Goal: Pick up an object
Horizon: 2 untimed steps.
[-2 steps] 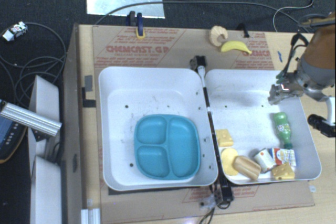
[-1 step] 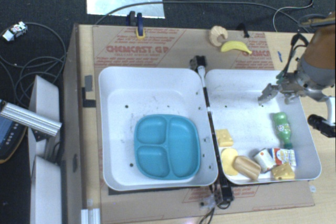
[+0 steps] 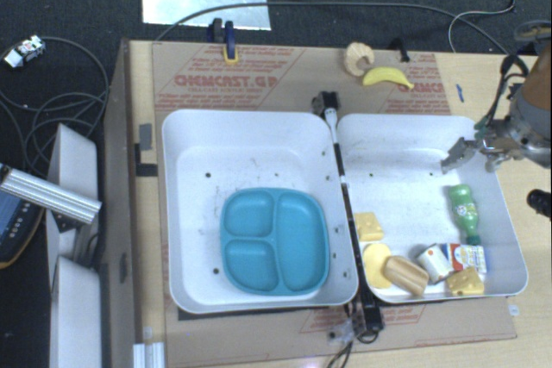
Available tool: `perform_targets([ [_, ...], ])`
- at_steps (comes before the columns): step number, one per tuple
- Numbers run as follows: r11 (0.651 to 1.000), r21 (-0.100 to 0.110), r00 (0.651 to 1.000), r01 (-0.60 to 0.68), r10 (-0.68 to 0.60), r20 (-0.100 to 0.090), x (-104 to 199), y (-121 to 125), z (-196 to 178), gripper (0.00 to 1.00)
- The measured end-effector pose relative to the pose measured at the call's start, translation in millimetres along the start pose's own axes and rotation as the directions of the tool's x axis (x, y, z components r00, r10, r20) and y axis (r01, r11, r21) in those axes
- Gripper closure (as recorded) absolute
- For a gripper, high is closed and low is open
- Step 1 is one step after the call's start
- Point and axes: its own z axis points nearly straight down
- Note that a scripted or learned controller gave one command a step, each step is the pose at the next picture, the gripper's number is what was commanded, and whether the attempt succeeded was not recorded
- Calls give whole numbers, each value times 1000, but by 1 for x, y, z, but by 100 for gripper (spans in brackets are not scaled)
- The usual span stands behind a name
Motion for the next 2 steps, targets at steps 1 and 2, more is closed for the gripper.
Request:
perform_targets([
  [1, 1000, 3, 1000, 0, 0, -2, 1, -5, 48, 0],
  [2, 1000, 3, 1000, 2, -2, -2, 1, 1, 94, 0],
])
